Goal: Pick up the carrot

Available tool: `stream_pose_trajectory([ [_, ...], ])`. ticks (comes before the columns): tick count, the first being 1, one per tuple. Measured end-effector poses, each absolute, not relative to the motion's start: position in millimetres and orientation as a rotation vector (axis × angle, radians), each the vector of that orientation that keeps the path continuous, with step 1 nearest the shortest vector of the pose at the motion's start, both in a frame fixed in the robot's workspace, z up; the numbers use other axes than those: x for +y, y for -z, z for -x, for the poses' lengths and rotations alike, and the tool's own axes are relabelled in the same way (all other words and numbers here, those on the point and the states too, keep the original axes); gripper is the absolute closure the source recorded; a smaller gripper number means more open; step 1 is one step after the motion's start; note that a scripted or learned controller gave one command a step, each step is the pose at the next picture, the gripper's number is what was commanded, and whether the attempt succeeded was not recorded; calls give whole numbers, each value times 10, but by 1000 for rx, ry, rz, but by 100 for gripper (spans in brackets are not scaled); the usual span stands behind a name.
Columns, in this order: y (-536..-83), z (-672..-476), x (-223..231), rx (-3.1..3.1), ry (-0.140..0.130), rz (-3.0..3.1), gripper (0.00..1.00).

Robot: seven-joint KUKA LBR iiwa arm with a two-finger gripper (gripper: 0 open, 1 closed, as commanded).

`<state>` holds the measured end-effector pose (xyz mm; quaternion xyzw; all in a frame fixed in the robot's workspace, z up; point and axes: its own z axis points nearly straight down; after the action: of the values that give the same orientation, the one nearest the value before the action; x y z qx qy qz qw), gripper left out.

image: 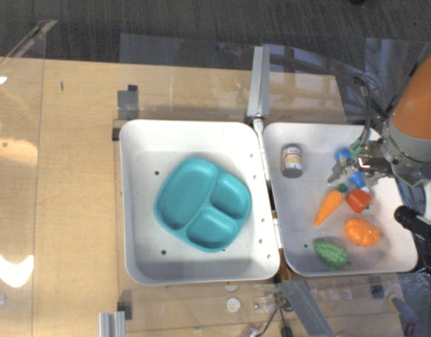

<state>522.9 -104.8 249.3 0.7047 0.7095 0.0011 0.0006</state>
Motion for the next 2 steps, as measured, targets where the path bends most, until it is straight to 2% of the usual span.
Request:
stream_pose_trajectory([
  [1, -972, -5539, -1201, 2380, -4, -2048, 0],
  [2, -908, -4915, -1681, 2358, -10, -2057, 0],
])
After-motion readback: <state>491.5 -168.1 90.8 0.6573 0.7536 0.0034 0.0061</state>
